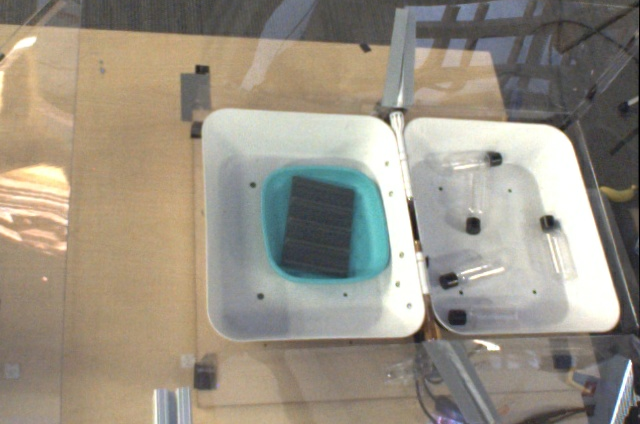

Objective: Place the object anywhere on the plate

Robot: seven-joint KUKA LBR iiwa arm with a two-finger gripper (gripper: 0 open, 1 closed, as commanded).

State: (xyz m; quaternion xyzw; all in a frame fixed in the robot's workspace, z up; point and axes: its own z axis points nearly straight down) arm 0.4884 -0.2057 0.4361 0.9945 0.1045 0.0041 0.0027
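Observation:
A teal plate [372, 234] sits in the middle of the left white bin [232, 212]. On the plate lies a dark grey ribbed rectangular block [319, 225], slightly tilted. The right white bin [585, 212] holds several clear tubes with black caps, among them one at the back [472, 161], one at the right [557, 244] and one near the front [470, 274].
A metal bar [399, 62] runs from the back down to the seam between the two bins. Clear acrylic panels and cables stand at the back right. The wooden bench top [110, 212] spreads to the left of the bins.

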